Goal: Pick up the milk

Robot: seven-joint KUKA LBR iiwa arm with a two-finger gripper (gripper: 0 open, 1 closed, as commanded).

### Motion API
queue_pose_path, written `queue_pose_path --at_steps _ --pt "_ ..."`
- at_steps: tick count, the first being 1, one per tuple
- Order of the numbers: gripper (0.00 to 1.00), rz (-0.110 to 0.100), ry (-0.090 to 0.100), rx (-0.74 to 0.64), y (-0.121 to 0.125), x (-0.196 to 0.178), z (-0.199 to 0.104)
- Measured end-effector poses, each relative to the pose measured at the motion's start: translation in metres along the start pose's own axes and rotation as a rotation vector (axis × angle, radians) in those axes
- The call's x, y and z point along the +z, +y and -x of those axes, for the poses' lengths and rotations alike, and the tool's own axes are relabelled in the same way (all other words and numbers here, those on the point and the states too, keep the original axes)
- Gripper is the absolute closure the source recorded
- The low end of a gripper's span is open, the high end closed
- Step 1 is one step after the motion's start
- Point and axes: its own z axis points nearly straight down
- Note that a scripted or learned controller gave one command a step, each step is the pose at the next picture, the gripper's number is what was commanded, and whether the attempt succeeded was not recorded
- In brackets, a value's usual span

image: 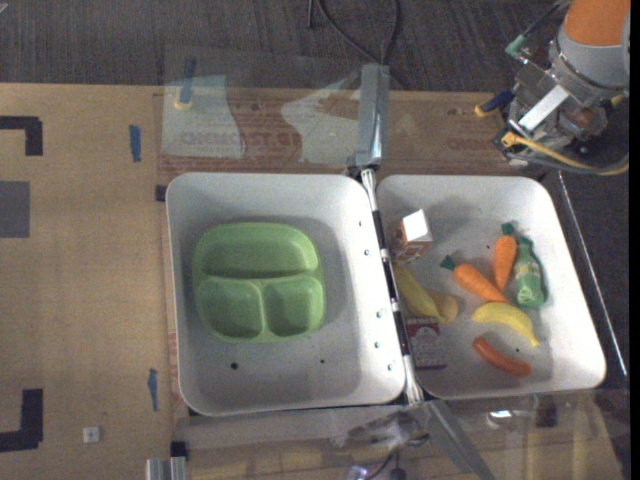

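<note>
A small milk carton (pixel 413 232) with a white gabled top stands upright in the right bin (pixel 570 218), near its back left corner and close to the divider. My gripper (pixel 537 126) hovers above the bench beyond the right bin's back right corner, well off to the right of the carton and behind it. Nothing shows in its grasp.
The right bin also holds two carrots (pixel 476 281) (pixel 504 258), a green bottle (pixel 527 278), two bananas (pixel 506 321) (pixel 418 294), a red sausage (pixel 502 358) and a flat red-and-white box (pixel 427 345). In the left bin (pixel 190 368) lies a green divided plate (pixel 260 280).
</note>
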Motion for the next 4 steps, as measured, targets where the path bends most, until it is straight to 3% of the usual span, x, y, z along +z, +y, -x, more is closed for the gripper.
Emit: queue_pose_path --at_steps 1,2,3,4 --pt "1.0 -0.001 0.0 0.036 -0.042 -0.064 -0.013" --pt "1.0 -0.001 0.0 0.146 -0.011 -0.14 0.011" --pt "1.0 -0.005 -0.002 0.055 -0.094 -0.054 -0.005" --pt "1.0 -0.005 -0.002 0.395 -0.203 -0.04 -0.038"
